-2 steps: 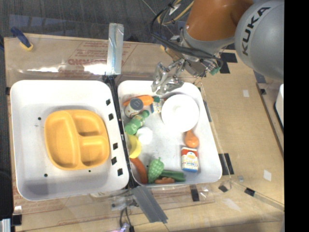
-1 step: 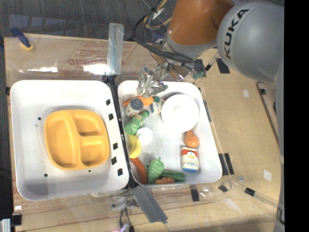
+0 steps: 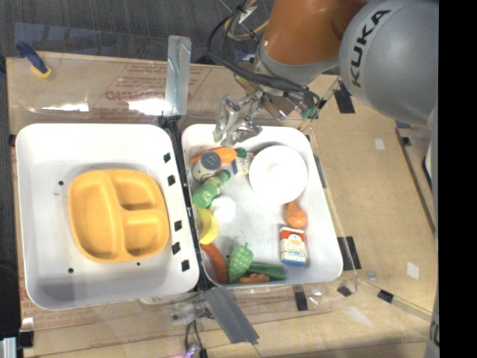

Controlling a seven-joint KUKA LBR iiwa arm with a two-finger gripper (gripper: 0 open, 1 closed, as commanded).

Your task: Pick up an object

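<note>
gripper (image 3: 237,122): over right bin's far rim, finger state unclear, nothing seen held | orange bottle (image 3: 215,158): just below it | right bin (image 3: 326,222): white plate (image 3: 278,173), small carton (image 3: 294,246), toy vegetables | left bin (image 3: 37,222): yellow divided tray (image 3: 118,215)

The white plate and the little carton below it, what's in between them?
In the camera view, a small orange ball-shaped fruit lies between the white plate and the carton, by the right bin's right wall.

Robot lab: big grey KUKA arm (image 3: 387,43), taped bench (image 3: 373,200), two white bins (image 3: 30,200), toy food (image 3: 240,261).
</note>
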